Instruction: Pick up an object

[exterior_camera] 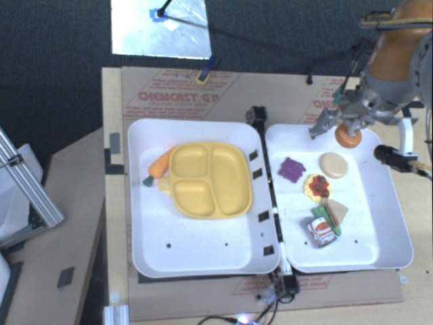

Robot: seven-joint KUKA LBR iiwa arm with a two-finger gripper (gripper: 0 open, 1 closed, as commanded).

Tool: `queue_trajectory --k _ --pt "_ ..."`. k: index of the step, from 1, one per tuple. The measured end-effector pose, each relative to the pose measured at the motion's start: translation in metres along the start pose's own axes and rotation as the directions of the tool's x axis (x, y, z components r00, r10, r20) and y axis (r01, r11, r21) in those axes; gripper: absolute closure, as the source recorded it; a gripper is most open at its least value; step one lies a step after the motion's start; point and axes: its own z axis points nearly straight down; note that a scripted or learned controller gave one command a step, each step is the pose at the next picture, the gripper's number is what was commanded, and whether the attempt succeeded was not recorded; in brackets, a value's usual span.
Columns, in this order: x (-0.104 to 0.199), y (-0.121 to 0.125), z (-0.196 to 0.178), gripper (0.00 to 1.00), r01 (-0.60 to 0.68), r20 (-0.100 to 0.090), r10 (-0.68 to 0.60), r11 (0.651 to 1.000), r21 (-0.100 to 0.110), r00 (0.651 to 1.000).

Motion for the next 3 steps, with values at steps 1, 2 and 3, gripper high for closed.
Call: queue_trajectory --k 1,2,3 --pt "0.000 0.002 -0.009 0.00 0.002 0.001 -0.002 1.000 -0.013 1.000" --pt "0.002 0.001 0.033 0.00 0.001 0.002 -0.001 1.000 -0.010 1.000" --pt "-0.008 0.002 0.082 0.00 0.000 0.002 0.000 1.000 -0.010 1.000"
